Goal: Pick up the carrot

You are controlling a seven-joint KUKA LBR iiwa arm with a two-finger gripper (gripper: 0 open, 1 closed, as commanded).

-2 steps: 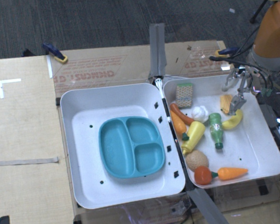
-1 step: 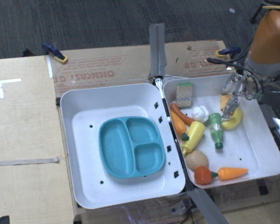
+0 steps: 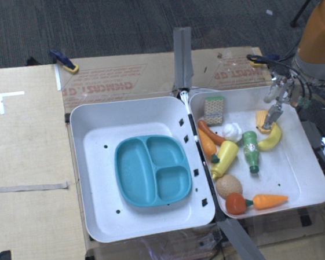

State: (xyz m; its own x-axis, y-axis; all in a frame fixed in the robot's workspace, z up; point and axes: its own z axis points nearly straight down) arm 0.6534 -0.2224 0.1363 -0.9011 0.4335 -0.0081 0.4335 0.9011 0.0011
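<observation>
Camera view: orange tapered carrot [image 3: 269,200]

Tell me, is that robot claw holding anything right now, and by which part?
It cannot be told. The gripper sits low in the right bin, by the corn and banana. The carrot lies far from it.

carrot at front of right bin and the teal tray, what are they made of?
Carrot: likely molded plastic toy, smooth and evenly orange with a soft sheen and a green stub end. Teal tray: likely hard plastic, uniform color, rounded molded dividers forming three compartments, matte to semi-gloss. Neither can be confirmed by look alone.
</observation>
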